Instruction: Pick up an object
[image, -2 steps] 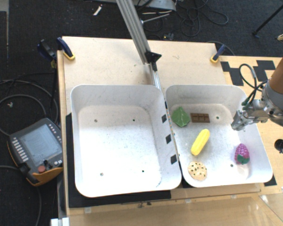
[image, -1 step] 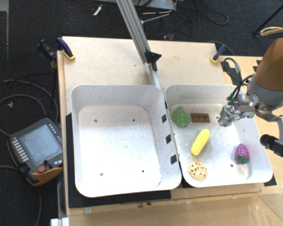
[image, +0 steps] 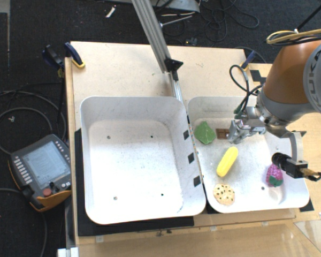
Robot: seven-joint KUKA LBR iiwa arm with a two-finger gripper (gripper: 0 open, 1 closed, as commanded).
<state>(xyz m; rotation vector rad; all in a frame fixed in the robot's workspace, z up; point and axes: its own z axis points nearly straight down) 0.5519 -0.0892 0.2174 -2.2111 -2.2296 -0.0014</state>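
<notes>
So, looking down from the camera view: the pale wooden surface (image: 123, 68) carries two shallow white plastic bins side by side, the left bin (image: 91, 116) and the right bin (image: 297, 199), and the loose stuff I can see sits in the right one. The grey arm with the orange band (image: 291, 76) comes in from the right, and its shiny metal tool (image: 237, 134) hangs over the back-left part of the right bin. Honestly I can't tell whether the tool is apart or together from this angle, it just reads as a lump of metal. Right next to the tool on its left is a small brown block (image: 221, 134), very close, though I can't say if they're touching. Just beside that is a flat green leaf-shaped piece (image: 205, 133), lying near the bin's left wall. In front of the tool a yellow oblong thing like a corn cob (image: 227, 161) lies tilted, its upper end pointing toward the tool but apart from it. Near the front edge there's a round tan cookie with dark specks (image: 223, 194). Over on the bin's right side sits a purple-pink grape bunch (image: 274, 175), well apart from the tool. Outside the bins, a slanted silver aluminium rail (image: 152, 31) runs down to the gap between them, a blue and yellow clamp (image: 69, 54) sits at the surface's back-left corner, and a grey teach pendant with an orange edge (image: 43, 167) lies on the dark floor to the left.
</notes>
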